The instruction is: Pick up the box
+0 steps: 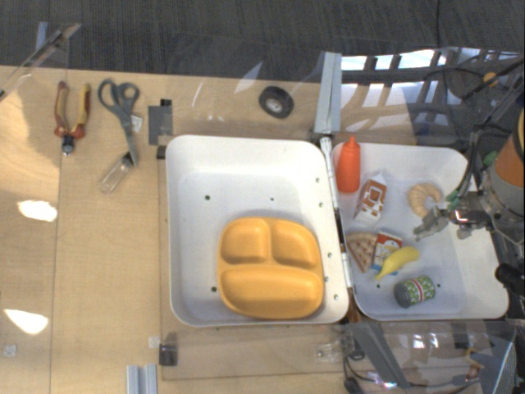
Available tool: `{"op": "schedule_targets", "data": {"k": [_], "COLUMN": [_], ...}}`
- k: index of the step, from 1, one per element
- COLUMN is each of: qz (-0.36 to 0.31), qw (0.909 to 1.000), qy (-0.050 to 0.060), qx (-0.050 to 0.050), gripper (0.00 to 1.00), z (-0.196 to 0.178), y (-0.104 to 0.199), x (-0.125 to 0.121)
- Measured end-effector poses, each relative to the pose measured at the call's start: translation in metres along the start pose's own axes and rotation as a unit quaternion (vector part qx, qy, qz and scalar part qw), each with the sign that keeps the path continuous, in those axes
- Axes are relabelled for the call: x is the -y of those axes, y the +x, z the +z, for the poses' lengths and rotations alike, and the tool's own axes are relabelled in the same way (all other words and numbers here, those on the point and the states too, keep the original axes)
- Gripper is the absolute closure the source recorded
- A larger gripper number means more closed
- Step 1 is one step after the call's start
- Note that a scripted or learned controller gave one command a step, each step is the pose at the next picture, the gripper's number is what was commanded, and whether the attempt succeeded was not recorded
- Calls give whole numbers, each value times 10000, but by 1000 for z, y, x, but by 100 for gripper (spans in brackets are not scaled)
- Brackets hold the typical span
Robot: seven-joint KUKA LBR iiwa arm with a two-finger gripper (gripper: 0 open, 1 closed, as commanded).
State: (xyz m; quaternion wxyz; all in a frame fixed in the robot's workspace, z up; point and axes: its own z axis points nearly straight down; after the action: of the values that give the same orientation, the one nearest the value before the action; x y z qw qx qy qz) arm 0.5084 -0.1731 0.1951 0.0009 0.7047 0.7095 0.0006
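The box (371, 201) is a small white and red carton lying in the left part of the right bin (459, 158), just below the red bottle (349, 163). My gripper (435, 219) hangs over the right side of that bin, right of the box and just below a croissant (425, 196). Its fingers look open with nothing between them. A clear gap separates the gripper from the box.
The right bin also holds a pizza slice (360, 249), a banana (398, 261), a small packet (387, 243) and a green can (414, 290). A yellow divided tray (271, 267) lies in the left bin (197, 171). Pliers (69, 113), scissors (121, 109) and a tape roll (276, 101) lie on the bench.
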Motion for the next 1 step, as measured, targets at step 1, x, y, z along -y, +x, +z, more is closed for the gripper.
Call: {"op": "schedule_targets", "data": {"k": [1], "qz": [676], "qw": [9977], "qy": [-73], "qx": [3], "gripper": [0], "z": [105], "y": [64], "x": [-42]}}
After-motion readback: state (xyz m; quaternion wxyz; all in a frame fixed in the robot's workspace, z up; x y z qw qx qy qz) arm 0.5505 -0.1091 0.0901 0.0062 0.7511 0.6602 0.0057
